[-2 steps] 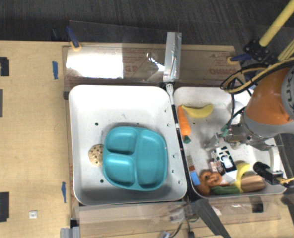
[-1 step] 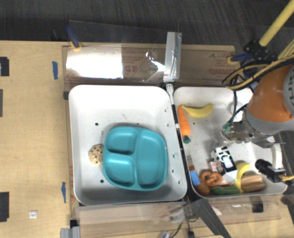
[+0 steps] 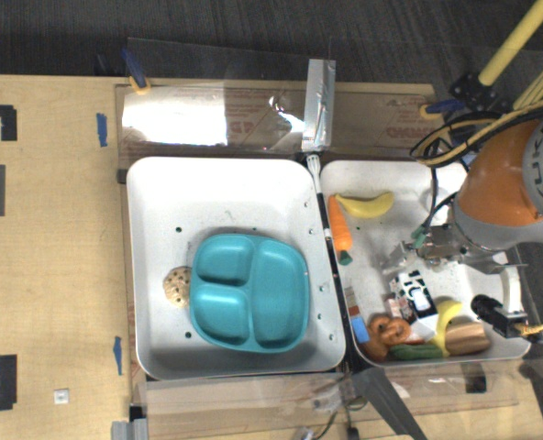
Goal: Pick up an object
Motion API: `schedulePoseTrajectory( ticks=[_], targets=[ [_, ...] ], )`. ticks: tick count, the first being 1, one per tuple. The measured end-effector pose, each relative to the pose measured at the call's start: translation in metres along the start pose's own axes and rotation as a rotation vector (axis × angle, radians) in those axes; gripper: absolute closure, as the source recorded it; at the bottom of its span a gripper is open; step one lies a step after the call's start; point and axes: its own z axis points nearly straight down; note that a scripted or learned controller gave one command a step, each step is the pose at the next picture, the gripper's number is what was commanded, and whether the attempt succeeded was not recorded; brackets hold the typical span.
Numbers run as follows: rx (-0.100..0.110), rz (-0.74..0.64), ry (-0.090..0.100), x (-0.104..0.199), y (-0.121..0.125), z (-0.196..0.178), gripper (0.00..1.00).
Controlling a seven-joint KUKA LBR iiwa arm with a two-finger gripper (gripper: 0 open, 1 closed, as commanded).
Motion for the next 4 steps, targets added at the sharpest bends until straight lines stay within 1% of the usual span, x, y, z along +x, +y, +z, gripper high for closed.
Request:
schedulePoseTrajectory(
  ticks=[1,2,3,4],
  targets=[
    [0.004,-0.025,0.002,0.021,-0.029,0.01,0.0],
    [0.004,0.031,0.002,0.057,-0.053,-0.092,0.0],
    [0.004,0.075,0.001,0.031,-0.056,0.01,0.0],
    [0.003,0.189,-0.002,0.038,-0.054,0.01,0.0]
  ],
)
